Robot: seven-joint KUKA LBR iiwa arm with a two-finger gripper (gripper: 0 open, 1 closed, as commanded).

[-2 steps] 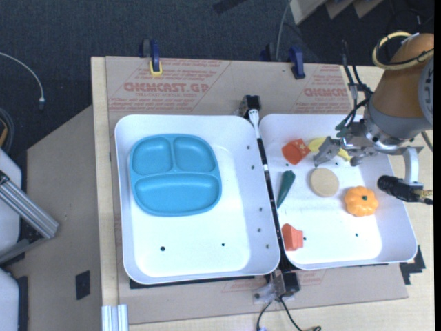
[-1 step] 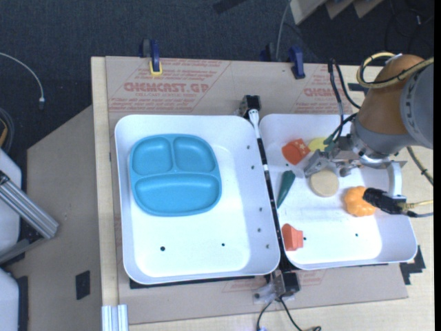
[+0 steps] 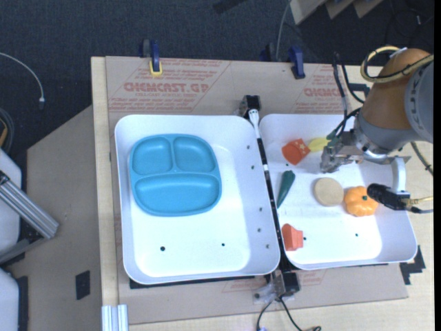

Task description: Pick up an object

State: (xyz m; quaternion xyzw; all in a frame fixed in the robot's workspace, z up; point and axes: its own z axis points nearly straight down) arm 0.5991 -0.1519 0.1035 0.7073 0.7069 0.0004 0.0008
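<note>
- At the near edge of the desk (image 3: 103,185), cables and a small connector are seen below the gap between the two bins.
- In the right bin (image 3: 386,250), nearest the camera, a small orange-red block (image 3: 292,237) is found lying close to the bin's left wall.
- Further in, a dark green pepper-shaped item (image 3: 284,186) is laid at a slant along the same wall.
- Towards the middle of the right bin, a pale beige rounded item (image 3: 329,191) is seen, with an orange pumpkin-like item (image 3: 360,202) just beside it on its right, the two touching or nearly so.
- A black part with a white bracket is seen just right of the pumpkin-like item, over the bin's right side.
- The gripper (image 3: 335,158) is held low over the right bin, just beyond the beige item; whether the jaws are open or closed cannot be told, and nothing can be made out between them.
- Next to the gripper on its left, a red-orange piece (image 3: 295,151) is seen, with a yellow item (image 3: 318,143) between that piece and the gripper.
- In the left bin (image 3: 200,254), a blue divided plate (image 3: 176,174) with three compartments is placed in the far half.
- Beyond the bins, two blue clamps are fixed on the far edge of the desk.
</note>
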